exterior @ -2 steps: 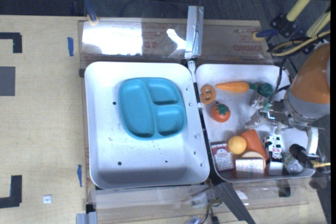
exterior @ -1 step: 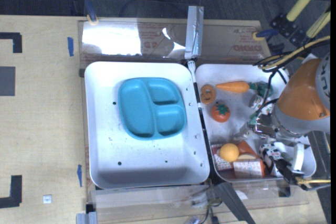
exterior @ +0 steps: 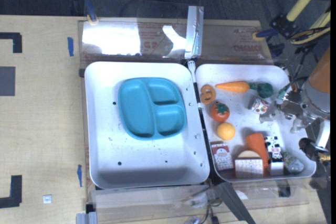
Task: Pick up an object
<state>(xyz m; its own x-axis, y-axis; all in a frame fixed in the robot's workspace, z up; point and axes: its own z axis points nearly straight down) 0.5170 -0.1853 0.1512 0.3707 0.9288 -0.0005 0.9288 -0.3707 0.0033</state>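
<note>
Left bin: well to the gripper's left, white and shallow, with a few dark specks on its floor.
Blue tray: inside the left bin, far to the left of the gripper; a divided dish with three compartments, lying flat.
Right bin: the gripper sits over its right part; its right rim is partly hidden by the arm.
Small orange ball: left of the gripper, near the bin's left wall, with a dark mark too small to read.
Carrot: up and left of the gripper, lying on its side, its green top pointing toward the gripper.
Tomato: left of the gripper, red with a green cap.
Yellow-orange fruit: below and left of the gripper.
Red packet and white box: low left of the gripper, labels illegible.
Orange block: below the gripper, standing beside a black-and-white item that is hard to make out.
Gripper: metallic parts blur into a small grey object; I cannot tell how it is set or whether it grasps anything.
Arm: cut off at the right edge.
</note>
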